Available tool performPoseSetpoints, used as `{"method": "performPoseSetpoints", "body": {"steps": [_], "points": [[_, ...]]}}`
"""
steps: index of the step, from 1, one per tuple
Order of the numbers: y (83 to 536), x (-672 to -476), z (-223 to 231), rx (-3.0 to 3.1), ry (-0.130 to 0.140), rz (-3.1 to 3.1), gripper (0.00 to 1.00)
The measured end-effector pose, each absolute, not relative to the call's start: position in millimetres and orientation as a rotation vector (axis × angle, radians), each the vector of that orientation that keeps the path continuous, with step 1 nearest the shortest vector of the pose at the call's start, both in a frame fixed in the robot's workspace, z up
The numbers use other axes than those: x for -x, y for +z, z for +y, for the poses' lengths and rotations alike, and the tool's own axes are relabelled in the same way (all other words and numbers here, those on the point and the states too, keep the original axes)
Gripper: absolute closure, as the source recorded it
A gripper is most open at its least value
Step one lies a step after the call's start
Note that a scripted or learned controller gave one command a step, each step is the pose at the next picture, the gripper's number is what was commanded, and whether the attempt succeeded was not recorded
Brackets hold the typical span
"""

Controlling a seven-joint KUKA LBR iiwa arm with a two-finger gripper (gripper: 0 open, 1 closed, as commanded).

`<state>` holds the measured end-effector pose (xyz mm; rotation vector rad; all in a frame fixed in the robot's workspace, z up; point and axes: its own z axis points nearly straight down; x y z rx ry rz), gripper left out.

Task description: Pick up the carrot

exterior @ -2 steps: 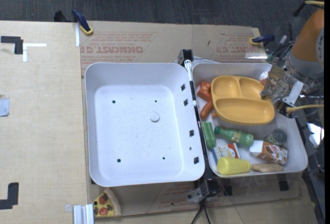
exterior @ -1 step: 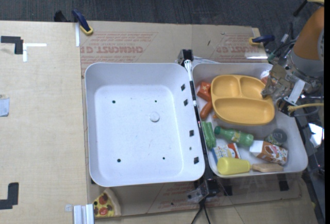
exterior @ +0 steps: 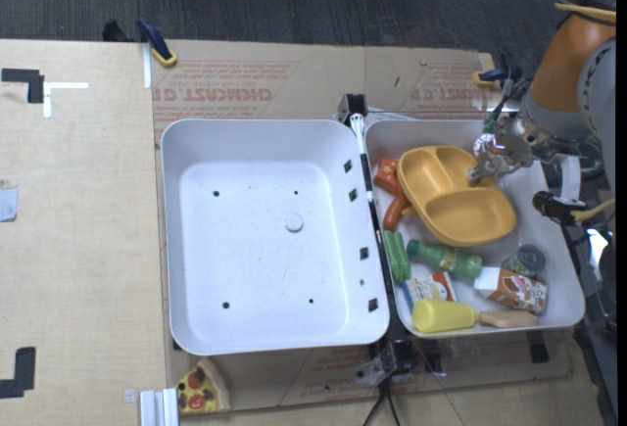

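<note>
Carrot (exterior: 390,192) pieces — orange, lying at the left edge of the right bin (exterior: 558,316) — sit tucked against the divider wall, partly under the rim of a yellow bowl (exterior: 460,199). One orange end shows near the top of the bowl's left side and another pokes out lower down, beside a green item (exterior: 396,256) that lies along the same wall.

The bowl is a two-lobed dish tilted over the middle of the right bin. Below it rest a green bottle (exterior: 446,258), a yellow bottle (exterior: 443,316) near the front wall, a small brown-and-white packet (exterior: 517,291) and a grey round object (exterior: 530,259) toward the right side.

The pincer (exterior: 487,160) hangs at the upper right rim of the bowl, well apart from the carrot; whether it is released or clenched cannot be told, as the metal tip is small and blurred against the bowl. The arm (exterior: 568,71), with its orange band, reaches in from the right.

The left bin (exterior: 196,316) stands just beside the right one on the surface (exterior: 78,218). A pizza-slice toy (exterior: 199,391) lies on the cardboard in front of the left bin.
</note>
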<state>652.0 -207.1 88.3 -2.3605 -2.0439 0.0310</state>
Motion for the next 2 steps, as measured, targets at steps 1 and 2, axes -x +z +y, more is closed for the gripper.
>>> {"method": "performPoseSetpoints", "body": {"steps": [1,2], "points": [[97.5,-651.3,-207.4,2.359,0.035,-2.040,1.00],[89.6,-652.7,-165.9,2.312,0.030,-2.110,1.00]]}}
